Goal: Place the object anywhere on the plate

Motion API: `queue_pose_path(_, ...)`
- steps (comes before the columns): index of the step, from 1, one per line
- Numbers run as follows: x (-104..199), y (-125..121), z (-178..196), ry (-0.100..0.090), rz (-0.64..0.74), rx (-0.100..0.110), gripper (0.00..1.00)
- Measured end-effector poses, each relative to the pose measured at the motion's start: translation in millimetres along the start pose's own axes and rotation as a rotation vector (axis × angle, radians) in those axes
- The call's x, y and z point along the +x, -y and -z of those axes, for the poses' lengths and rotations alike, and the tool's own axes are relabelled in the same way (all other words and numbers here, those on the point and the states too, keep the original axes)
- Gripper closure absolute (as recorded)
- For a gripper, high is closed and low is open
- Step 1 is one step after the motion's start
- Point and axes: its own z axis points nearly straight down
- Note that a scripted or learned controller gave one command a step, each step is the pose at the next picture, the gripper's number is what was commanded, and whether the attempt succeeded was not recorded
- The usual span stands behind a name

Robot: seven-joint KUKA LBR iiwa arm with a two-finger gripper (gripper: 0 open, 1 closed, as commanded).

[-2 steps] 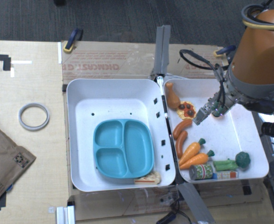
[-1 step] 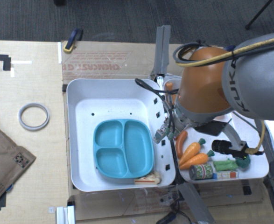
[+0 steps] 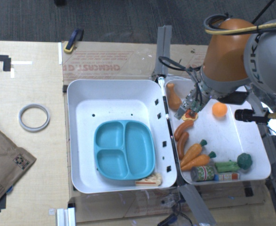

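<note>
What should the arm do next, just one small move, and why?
Probably lower and close on the small orange-red piece beneath the gripper in the right bin. The blue plate in the left bin carries none of the food, so a pick likely comes first.

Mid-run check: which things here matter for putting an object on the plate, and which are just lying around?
In the job:
- blue three-compartment plastic plate, in the left white bin
- gripper, low over the right white bin
- toy foods there: orange ball, two carrots, sausages, broccoli

Lying about:
- grey tape ring
- brown cardboard box
- blue-yellow clip
</note>
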Motion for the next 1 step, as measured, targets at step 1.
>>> queue_pose_path(1,73.1,0.7,-0.2,-0.003,-0.159,0.002,1.00)
